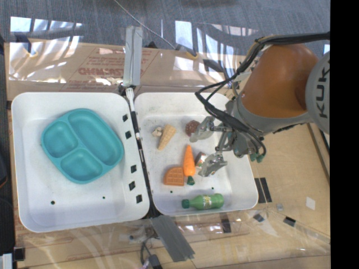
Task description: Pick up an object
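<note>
Two shallow white bins sit side by side on the table. The left bin holds a smooth teal divided plate with three rounded compartments, set at a slant. My gripper hangs over the right bin, and my fingers stand wide apart with nothing between them. A smooth orange carrot with a green stub lies just beside my lower finger, pointing toward the far wall. Near the carrot's low end rests a ridged orange waffle piece. A tan ice-cream cone, tapered and ribbed, lies farther left, close to the wall shared with the left bin. A small brown rounded thing sits touching or just beside my upper finger; I cannot tell which. A glossy green bottle lies on its side along the near wall, well apart from my fingers. Open white floor shows at the far end of this bin. Black cables loop above my wrist.
</note>
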Motion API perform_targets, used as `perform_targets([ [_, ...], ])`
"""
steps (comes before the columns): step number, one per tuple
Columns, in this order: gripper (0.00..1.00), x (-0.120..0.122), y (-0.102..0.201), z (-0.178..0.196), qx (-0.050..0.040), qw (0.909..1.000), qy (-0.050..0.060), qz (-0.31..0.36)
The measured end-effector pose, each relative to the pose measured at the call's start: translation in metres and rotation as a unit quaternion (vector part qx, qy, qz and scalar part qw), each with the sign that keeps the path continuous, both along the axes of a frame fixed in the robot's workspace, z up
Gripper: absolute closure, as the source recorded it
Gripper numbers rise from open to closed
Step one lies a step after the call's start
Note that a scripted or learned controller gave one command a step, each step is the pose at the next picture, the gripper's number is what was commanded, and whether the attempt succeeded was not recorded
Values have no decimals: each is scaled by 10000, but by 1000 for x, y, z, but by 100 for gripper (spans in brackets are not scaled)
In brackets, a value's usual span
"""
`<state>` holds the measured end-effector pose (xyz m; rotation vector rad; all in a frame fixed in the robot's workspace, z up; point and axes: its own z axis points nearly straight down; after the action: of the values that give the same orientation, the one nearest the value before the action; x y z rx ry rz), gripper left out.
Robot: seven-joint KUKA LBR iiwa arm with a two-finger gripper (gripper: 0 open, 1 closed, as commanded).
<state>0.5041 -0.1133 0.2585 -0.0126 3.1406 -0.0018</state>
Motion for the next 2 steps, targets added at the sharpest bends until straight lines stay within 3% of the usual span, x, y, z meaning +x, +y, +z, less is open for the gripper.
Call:
perform_targets([
  [1,0,31,21,-168,13,9967,11,-816],
  [2,100,33,22,-157,5,9970,-4,-777],
])
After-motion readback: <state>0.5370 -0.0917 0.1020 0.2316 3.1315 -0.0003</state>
